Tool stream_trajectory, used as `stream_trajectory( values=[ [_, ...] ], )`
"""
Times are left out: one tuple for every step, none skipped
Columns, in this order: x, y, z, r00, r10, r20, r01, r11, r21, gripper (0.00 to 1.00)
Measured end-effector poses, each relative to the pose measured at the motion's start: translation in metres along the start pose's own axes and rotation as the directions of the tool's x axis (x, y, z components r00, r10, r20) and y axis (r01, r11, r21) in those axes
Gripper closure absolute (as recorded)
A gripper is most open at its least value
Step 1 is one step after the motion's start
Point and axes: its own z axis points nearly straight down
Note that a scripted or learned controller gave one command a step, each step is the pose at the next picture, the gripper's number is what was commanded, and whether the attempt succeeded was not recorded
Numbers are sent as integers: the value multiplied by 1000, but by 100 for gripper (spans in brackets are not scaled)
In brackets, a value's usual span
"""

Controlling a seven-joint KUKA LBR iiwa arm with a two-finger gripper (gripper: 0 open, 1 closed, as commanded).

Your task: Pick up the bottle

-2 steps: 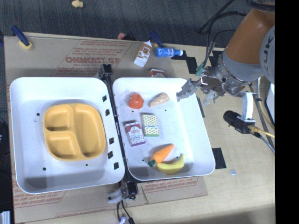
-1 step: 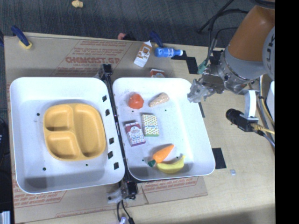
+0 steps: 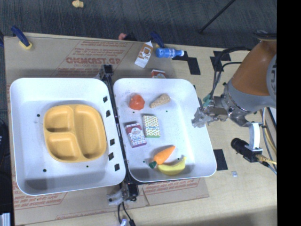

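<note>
The blue bottle (image 3: 168, 53) lies on its side on the bench behind the right bin (image 3: 200, 147), outside both bins and just beside a small carton (image 3: 144, 54). The gripper (image 3: 201, 117) hangs over the right bin's right rim, well apart from the bottle; whether it is open or closed cannot be told. The left bin (image 3: 23, 126) holds a yellow divided plate (image 3: 74, 131).

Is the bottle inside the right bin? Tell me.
No. The blue bottle lies on the bench beyond the right bin, outside its far rim.
</note>
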Motion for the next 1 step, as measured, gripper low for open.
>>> stream_trajectory(
  values=[
    [2,-34,72,998,-61,-2,61,998,0,100]
  ],
)
